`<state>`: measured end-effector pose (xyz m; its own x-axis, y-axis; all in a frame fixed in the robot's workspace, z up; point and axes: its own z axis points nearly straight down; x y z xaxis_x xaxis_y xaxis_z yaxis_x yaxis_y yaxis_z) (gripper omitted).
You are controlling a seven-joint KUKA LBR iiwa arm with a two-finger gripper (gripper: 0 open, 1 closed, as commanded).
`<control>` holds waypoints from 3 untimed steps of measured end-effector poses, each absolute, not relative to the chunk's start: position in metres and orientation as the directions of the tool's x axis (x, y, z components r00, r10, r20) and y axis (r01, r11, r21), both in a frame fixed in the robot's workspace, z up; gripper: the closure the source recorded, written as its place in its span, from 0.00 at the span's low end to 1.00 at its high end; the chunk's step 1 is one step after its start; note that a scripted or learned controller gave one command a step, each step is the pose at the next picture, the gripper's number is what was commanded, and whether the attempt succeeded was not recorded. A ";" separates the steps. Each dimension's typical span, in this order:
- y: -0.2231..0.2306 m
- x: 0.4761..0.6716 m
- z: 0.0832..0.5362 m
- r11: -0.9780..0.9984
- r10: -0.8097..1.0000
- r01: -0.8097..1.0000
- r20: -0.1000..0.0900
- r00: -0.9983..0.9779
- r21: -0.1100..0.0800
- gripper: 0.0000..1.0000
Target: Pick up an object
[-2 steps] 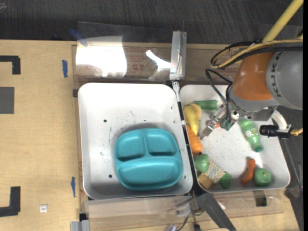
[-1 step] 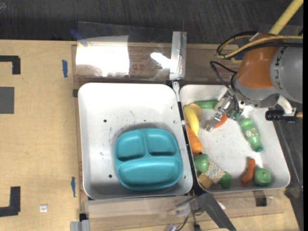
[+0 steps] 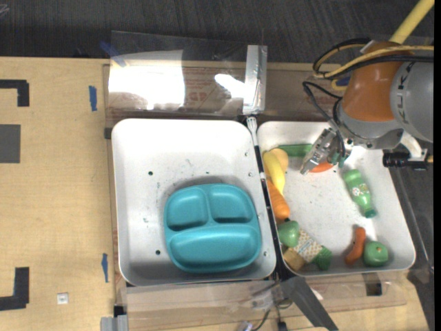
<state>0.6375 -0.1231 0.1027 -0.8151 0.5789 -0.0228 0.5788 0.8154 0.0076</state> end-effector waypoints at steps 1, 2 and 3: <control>-0.089 0.658 0.246 0.888 0.461 0.461 -0.016 -0.887 0.006 1.00; -0.040 0.643 0.261 0.911 0.412 0.412 -0.005 -0.911 0.003 1.00; -0.023 0.660 0.261 0.951 0.309 0.309 -0.008 -0.951 0.003 1.00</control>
<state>0.6604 -0.0228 0.2612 -0.9511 0.3089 -0.0078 0.3089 0.9511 0.0026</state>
